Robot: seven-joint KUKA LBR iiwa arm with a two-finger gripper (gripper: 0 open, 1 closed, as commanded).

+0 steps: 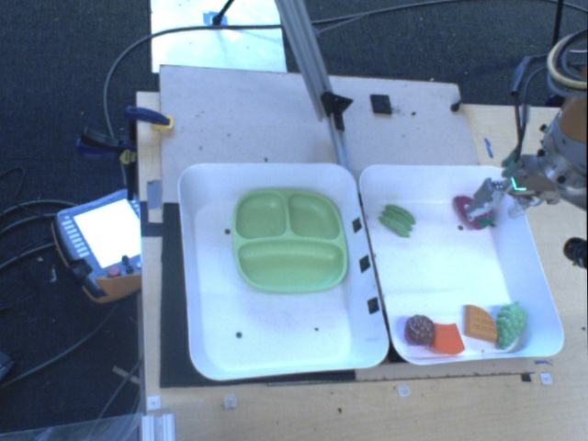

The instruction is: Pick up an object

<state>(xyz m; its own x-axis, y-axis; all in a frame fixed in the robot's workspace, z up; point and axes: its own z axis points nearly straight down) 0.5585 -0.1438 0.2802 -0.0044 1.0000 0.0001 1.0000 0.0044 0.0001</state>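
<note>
Gripper (pixel 490 200): fingers pinching one purple object (pixel 470 211)
Beside it: one green pod (pixel 397 219)
Below it: four food pieces (pixel 464 327)
Far side: one green plate (pixel 289 240)

Both bins white: left bin (pixel 207 338), right bin (pixel 537 283). Divided plate (pixel 290 241) in the left bin is pale green, uniform, no pattern. In the right bin: pea pod (pixel 397 219) mid green; object at the far right wall (pixel 470 210) magenta-purple; round piece (pixel 420 329) dark maroon with speckled texture; wedge (pixel 447 339) orange-red; block (pixel 479 322) orange-tan with faint ridges; leafy piece (pixel 511 322) light green, bumpy. Gripper (pixel 501 191) grey-silver with a small cyan-green light. Bench board (pixel 239 118) off-white, with small dark specks.
</note>
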